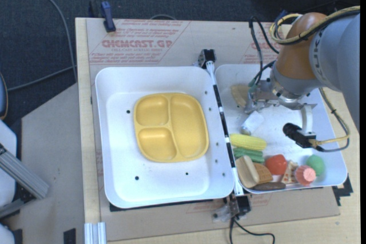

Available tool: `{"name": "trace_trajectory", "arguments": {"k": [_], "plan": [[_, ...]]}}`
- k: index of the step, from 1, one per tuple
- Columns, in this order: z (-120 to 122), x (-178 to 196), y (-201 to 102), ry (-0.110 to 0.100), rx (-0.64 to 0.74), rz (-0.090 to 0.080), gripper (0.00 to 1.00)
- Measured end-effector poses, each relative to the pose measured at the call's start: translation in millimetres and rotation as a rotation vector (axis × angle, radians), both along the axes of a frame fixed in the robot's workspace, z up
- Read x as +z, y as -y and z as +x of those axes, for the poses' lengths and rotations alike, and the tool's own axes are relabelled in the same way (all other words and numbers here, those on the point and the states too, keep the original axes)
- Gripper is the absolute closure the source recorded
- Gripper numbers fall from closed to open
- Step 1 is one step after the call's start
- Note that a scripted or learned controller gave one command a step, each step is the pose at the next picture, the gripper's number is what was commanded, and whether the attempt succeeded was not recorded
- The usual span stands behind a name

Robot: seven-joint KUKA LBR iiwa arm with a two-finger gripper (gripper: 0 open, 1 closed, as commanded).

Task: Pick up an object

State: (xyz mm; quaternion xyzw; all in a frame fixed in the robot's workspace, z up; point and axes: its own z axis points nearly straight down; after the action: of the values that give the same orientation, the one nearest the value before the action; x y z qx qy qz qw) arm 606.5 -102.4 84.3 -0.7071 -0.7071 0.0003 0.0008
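My gripper (255, 101) hangs low over the back half of the right bin (338, 164), under the grey arm with its orange band. A tan flat piece (238, 94) lies just left of it, and a small white object (252, 122) sits directly in front of it on the bin floor. Toward the bin's front lie a yellow corn cob (247, 140), a green vegetable (248, 152), a red tomato (275, 164), a bread slice (247, 171), and a green ball (315, 164). Nothing is visibly held.
The left bin (114, 180) holds a yellow divided plate (170, 126). A black-and-white divider (220, 117) runs between the bins. A blue clamp (107, 15) sits at the bench's back left. A pink-orange item (305, 175) and a dark stick (269, 186) lie at the right bin's front.
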Motion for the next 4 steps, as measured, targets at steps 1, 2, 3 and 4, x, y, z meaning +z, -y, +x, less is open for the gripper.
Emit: {"name": "trace_trajectory", "arguments": {"k": [1, 2, 3, 4], "plan": [[-14, 0, 44, -0.001, -0.001, 0.000, 1.00], [46, 0, -11, 0.000, 0.001, 0.001, 1.00], [45, 0, -9, -0.002, 0.001, -0.002, 0.00], [57, -1, 37, -0.013, 0.001, -0.001, 0.00]]}}
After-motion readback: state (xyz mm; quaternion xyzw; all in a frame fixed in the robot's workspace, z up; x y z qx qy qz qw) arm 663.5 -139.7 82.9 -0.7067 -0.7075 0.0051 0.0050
